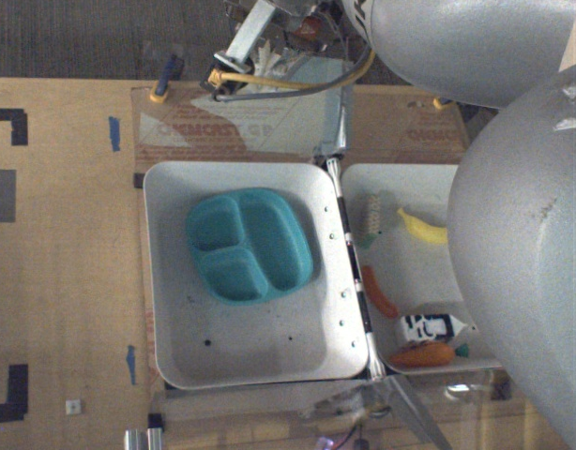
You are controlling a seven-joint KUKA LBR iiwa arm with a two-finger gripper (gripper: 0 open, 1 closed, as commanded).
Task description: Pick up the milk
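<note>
The milk is a small white carton with black marks, lying on its side near the front of the right bin. An orange carrot lies just in front of it, close against it. My gripper hangs high at the top of the view, beyond the far edge of the left bin and well away from the milk. The big grey arm covers the right part of the right bin.
A teal divided plate lies in the left bin. The right bin also holds a red pepper, a yellow banana and a small pale ridged item. Cardboard lies behind the bins.
</note>
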